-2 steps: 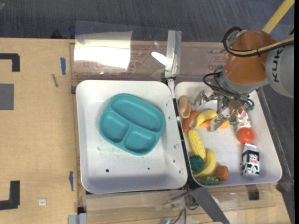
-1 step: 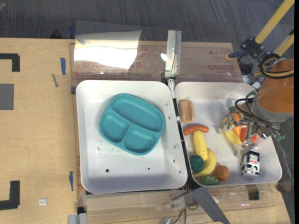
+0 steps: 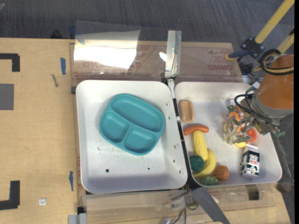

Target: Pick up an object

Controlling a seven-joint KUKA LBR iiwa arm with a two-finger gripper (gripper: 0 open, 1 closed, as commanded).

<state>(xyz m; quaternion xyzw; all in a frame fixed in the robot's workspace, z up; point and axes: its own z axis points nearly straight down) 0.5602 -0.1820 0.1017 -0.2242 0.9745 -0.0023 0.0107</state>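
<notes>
The right bin [image 3: 212, 97] holds several toy foods: a tan bun [image 3: 186, 110], a red sausage [image 3: 195, 129], a corn cob [image 3: 201, 144], a banana [image 3: 211, 164], a green broccoli piece [image 3: 195, 163], an orange piece [image 3: 222, 172] and a small black-and-white carton [image 3: 251, 163]. The arm reaches in from the right, its orange band [image 3: 279, 85] above the bin's right side. My gripper [image 3: 237, 128] is low over a small cluster at the bin's right, beside a red-orange piece [image 3: 252, 134] and a yellow piece [image 3: 240, 144]. Cables and the wrist hide part of that cluster.
A teal divided plate [image 3: 133, 123] lies in the left bin [image 3: 88, 162]. A metal divider post [image 3: 172, 55] stands behind the seam between the bins. Yellow struts [image 3: 275, 17] rise at the back right. A wooden bench surface [image 3: 32, 125] extends to the left.
</notes>
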